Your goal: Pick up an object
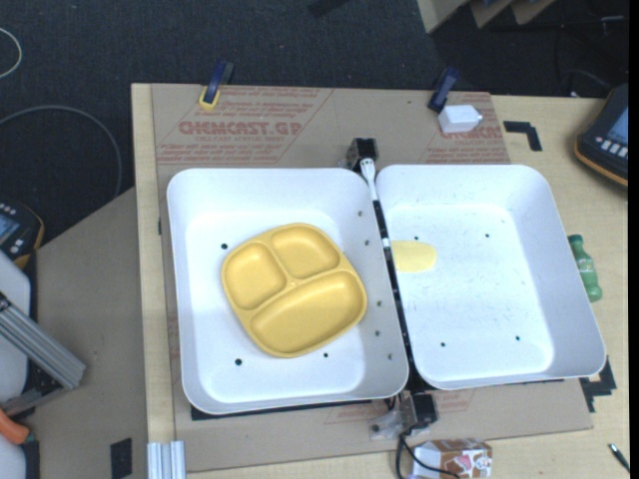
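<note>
Choice of target comes first: the yellow divided plate (pixel 293 289), lying flat at the lower centre of the frame, is broad and shallow, so I judge a grasp on its raised rim or a divider ridge likelier to hold than a pinch across the whole body. It sits in the left bin (pixel 190 267), its right edge near the shared wall. The small yellow piece (pixel 413 256) rests in the right bin (pixel 539 267), just beside that wall, mid-frame. Both bins sit on the tabletop (pixel 300 128). Pincer state: cannot tell.
</note>
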`<action>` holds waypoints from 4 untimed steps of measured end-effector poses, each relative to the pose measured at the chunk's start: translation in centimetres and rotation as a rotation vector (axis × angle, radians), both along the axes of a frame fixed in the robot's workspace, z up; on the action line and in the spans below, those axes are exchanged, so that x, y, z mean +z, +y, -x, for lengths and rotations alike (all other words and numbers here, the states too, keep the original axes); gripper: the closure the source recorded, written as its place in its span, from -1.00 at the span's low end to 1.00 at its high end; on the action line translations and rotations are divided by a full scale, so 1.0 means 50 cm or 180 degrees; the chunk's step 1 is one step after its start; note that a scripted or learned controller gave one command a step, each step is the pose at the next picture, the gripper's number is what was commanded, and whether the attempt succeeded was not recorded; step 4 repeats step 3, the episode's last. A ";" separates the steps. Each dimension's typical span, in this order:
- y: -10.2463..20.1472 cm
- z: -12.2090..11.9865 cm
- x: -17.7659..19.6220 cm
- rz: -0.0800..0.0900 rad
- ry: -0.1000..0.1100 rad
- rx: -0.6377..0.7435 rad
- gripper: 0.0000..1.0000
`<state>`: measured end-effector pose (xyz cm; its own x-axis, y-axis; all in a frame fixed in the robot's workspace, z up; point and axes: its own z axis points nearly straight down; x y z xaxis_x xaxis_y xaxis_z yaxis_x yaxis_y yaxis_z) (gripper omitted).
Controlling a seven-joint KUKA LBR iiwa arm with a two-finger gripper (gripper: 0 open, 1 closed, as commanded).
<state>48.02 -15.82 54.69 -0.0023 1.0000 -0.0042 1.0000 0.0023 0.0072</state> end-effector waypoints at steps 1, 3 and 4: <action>0.032 -0.001 -0.239 -0.0021 0.0051 -0.0009 1.00; 0.446 0.003 -0.284 -0.0019 0.0044 0.0028 1.00; 0.446 0.003 -0.284 -0.0019 0.0044 0.0028 1.00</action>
